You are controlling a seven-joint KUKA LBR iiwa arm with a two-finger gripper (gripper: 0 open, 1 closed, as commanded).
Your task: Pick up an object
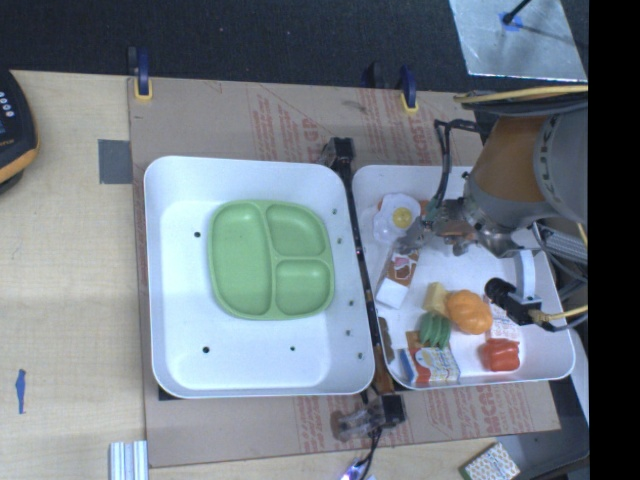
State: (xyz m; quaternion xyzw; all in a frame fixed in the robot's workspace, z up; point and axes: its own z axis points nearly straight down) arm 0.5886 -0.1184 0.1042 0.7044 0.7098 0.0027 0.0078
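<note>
Orange fruit (468, 311) amid small items in right bin (560, 368), beside green vegetable (433, 329) and red pepper (501, 354). Gripper (432, 220) low over bin's far side; finger opening not discernible. Green divided plate (270, 258) in left bin (180, 358).

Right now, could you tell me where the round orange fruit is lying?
In the camera view, the round orange fruit lies in the right-hand shallow white bin, towards its near side, between the green vegetable on its left and the red pepper-like piece on its lower right.
</note>
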